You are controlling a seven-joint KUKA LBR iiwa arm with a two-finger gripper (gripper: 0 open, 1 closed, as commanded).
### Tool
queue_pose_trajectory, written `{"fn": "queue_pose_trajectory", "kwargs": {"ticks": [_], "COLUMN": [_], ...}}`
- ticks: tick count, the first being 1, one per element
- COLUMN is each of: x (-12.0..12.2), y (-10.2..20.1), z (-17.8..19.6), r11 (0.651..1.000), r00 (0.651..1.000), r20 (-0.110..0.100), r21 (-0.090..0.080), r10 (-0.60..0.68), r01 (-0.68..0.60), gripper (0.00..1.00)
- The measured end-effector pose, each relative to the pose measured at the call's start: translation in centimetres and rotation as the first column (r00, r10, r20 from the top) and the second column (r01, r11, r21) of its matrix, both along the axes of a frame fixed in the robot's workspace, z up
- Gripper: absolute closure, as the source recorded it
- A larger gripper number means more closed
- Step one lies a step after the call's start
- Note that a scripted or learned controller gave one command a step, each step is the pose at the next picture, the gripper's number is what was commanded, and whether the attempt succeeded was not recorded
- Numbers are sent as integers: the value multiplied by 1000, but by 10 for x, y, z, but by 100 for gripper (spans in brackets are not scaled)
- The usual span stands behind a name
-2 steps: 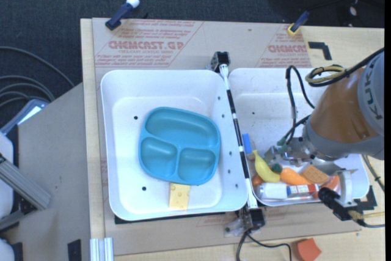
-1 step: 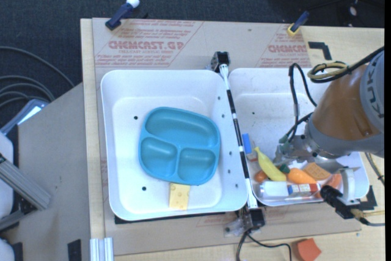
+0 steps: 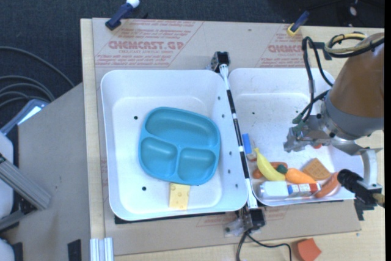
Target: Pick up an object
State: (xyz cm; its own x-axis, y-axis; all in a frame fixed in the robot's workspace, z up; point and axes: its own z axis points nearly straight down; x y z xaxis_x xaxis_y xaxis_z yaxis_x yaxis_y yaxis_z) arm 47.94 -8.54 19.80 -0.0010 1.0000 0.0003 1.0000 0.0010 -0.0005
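While I hold the arm over the right white bin [image 3: 269, 85], the grey two-finger gripper [image 3: 299, 140] sits low above the bin's bare floor, roughly mid-bin and toward the right wall. I cannot tell its state; the metal at the tip is a blur against the white. Nothing shows held in it.

Nearest candidates lie toward the near edge of the bin, down-frame from the claw. The small tan cracker-like square [image 3: 315, 168] is closest, just below and slightly right of the tip. Next to it, the orange toy carrot [image 3: 299, 176] lies with its long axis running left-right, tilted a bit. The yellow toy banana [image 3: 267, 165] is further left, long axis slanting from upper left to lower right. Along the near wall lies a white tube with a blue cap [image 3: 284, 190], axis left-right, and a red sausage-shaped piece [image 3: 328, 186] at its right end. All are crowded, touching or just beside one another.

My judgement: the move turns on shifting toward the near wall, then closing across the carrot's short width. Crowding risks a bad grip.

Left bin [image 3: 116, 131] holds a blue divided plastic plate [image 3: 179, 145] and a yellow cheese-like slab [image 3: 179, 196], well apart from the claw.
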Motion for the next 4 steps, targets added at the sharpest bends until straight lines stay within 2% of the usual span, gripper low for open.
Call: {"fn": "queue_pose_trajectory", "kwargs": {"ticks": [1,2,3,4], "x": [0,-1,-1,1], "y": [0,-6,-27,-26], "z": [0,-80,-114,-103], "r11": [1000,1000,1000,1000], "r00": [1000,1000,1000,1000], "r20": [0,-2,-2,4], "r21": [0,1,1,0], "r10": [0,-1,-2,-1], "r01": [0,1,2,1], "gripper": [0,0,0,100]}}
